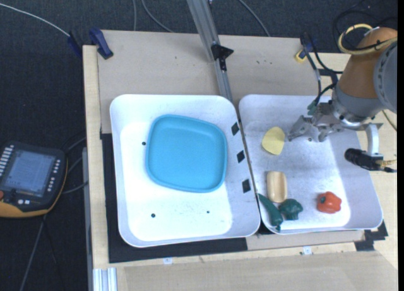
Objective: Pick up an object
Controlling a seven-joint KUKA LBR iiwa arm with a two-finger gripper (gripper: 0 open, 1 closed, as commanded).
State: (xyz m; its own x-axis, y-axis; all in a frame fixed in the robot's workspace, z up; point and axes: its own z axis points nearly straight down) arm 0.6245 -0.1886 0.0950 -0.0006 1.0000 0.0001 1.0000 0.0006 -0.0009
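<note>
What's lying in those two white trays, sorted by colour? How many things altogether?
Blue: 1, the plate in the left tray
Yellow: 1, the flat piece
Tan: 1, the block
Green: 1, the toy
Red: 1, the pepper-like toy
Those four lie in the right tray.
Total: 5

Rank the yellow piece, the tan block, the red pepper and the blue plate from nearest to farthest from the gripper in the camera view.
1. Yellow piece, just left of the gripper, right bin.
2. Tan block, lower in the right bin.
3. Red pepper, right bin's lower right; nearly as close as the block.
4. Blue plate, left bin.
</note>
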